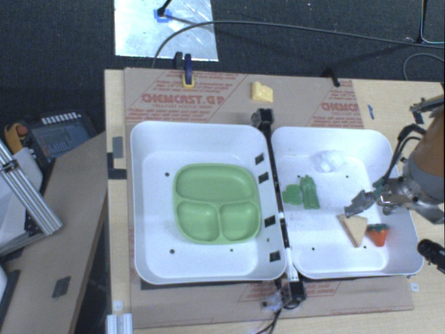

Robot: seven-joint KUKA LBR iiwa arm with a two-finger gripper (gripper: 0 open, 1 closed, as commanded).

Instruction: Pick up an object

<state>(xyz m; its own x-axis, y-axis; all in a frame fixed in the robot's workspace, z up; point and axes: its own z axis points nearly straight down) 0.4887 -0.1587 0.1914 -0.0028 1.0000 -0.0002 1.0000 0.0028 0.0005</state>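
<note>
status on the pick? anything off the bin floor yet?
Done: the arm has reached into the right bin, and the gripper is low, just above the tan wedge. In hand: nothing visibly held. The wedge, the orange piece beside it and the green pieces all lie on the bin floor. Left: grasp and lift. The green tray sits in the left bin.
</note>
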